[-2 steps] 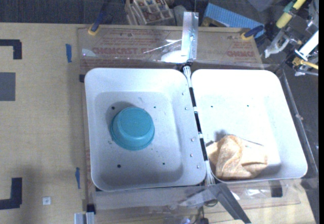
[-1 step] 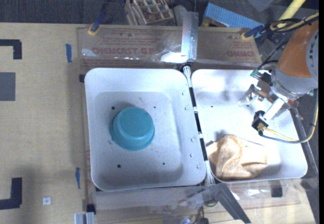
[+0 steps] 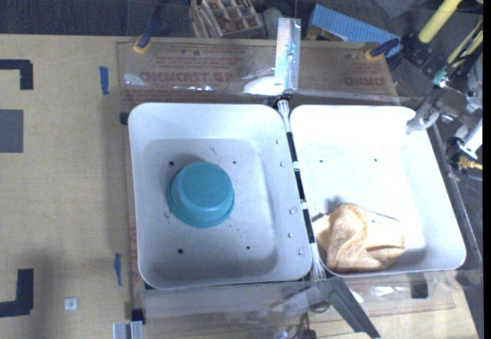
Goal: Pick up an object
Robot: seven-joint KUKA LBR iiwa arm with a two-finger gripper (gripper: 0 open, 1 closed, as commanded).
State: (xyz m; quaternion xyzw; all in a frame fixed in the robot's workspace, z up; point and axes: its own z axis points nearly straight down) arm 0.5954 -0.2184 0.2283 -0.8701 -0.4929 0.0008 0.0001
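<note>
Nearest the lens, a crumpled tan cloth (image 3: 359, 238) lies in the right bin (image 3: 368, 138), slumped against that bin's near edge and close to its near left corner, beside the divider between the two bins. Its longer side runs roughly along the near edge. In the left bin (image 3: 153, 130) an upturned teal bowl (image 3: 201, 192) sits a little left of centre, well apart from every wall.

At the far right corner of the right bin, a pale metallic piece that is probably the gripper (image 3: 423, 116) hangs over the rim, with the rest of the arm's hardware beyond the right edge. Whether it is spread or closed I cannot tell; it is too small and too blurred.

Judging by the layout, the cloth is the closer candidate: it lies toward the near edge and leftward from the gripper, diagonally across the same bin. The bowl would demand a reach over the divider.
</note>
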